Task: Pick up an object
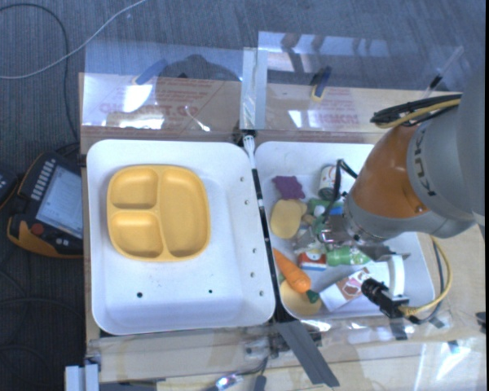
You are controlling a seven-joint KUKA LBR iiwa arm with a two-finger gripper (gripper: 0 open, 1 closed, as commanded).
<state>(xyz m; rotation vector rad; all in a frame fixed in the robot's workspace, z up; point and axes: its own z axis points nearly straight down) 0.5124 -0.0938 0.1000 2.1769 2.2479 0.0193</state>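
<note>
1. The arm's orange wrist covers much of the right bin (426,277), at the frame's right.
2. The tool (336,236) sits low among cluttered toys; its opening cannot be made out.
3. A carrot (292,272), yellow piece (286,217) and purple piece (289,186) lie left of it.
4. A yellow divided plate (158,211) fills the left bin (179,312).

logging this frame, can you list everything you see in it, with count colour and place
bins: 2, white, side by side on the bench
plate: 1, yellow, three sections, in the left bin
purple piece: 1, right bin, near its far edge
yellow round piece: 1, right bin, left side
carrot: 1, orange, right bin, near front
green piece: 1, right bin, under the wrist
handheld controller: 1, orange and black, floor left of the bench
arm: 1, grey with orange band, over the right bin
</note>
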